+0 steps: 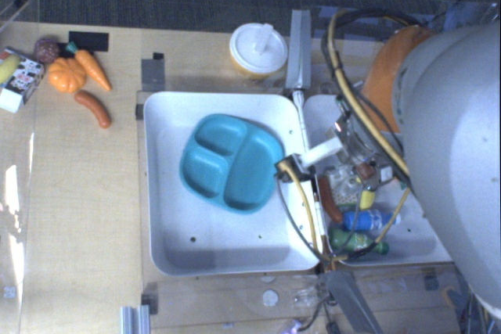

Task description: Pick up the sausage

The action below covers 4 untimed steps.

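A red-brown sausage [332,209] lies in the right bin [423,246], beside a blue bottle [365,220] and green item [356,240]. The gripper [356,168] hangs just above it, its grip impossible to judge. A blue tray [232,162] sits in the left bin [168,192].

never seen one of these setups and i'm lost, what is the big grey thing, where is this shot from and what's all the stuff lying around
The big grey shape is a robot arm with an orange band, reaching in from the right. The single camera is fixed above the bench and looks down at a slant. Below it sit two shallow white bins side by side. The left bin holds a blue divided plate. The arm hangs over the right bin, which holds a jumble of small items, including what looks like a reddish sausage and a blue bottle. Cables hide its gripper, so I cannot tell whether anything is held. On the bench outside the bins lie a second sausage, a carrot, a small pumpkin and a lidded white cup.
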### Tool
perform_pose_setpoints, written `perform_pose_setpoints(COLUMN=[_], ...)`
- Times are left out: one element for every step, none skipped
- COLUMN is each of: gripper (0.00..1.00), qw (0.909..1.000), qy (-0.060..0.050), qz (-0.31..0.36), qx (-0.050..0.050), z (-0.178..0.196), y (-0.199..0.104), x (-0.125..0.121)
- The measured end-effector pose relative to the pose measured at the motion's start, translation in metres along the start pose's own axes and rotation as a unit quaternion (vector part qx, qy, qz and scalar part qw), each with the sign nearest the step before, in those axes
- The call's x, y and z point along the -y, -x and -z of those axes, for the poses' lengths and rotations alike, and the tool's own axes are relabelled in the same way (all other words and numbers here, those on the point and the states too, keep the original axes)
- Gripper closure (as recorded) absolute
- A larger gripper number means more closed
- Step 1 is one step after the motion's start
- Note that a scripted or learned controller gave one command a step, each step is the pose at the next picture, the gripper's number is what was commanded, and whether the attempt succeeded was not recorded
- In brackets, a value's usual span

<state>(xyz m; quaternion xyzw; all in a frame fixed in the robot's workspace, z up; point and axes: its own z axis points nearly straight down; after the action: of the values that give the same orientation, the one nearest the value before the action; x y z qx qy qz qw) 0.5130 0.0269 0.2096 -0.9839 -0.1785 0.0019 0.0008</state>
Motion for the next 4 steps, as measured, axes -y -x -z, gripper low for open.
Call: perform_pose_setpoints(gripper=[1.0, 1.0, 1.0, 1.0], qw=[0.9972, 0.997, 0.9983, 0.997], qy=[0.001, 0.001, 0.001, 0.001], qz=[-0.075, -0.078, -0.058, -0.078], qx=[-0.001, -0.003, -0.003, -0.001], z=[-0.007, 0.086, 0.191, 0.069], y=[-0.007, -0.017, -0.031, -0.015], x=[-0.03, 0.037, -0.011, 0.017])
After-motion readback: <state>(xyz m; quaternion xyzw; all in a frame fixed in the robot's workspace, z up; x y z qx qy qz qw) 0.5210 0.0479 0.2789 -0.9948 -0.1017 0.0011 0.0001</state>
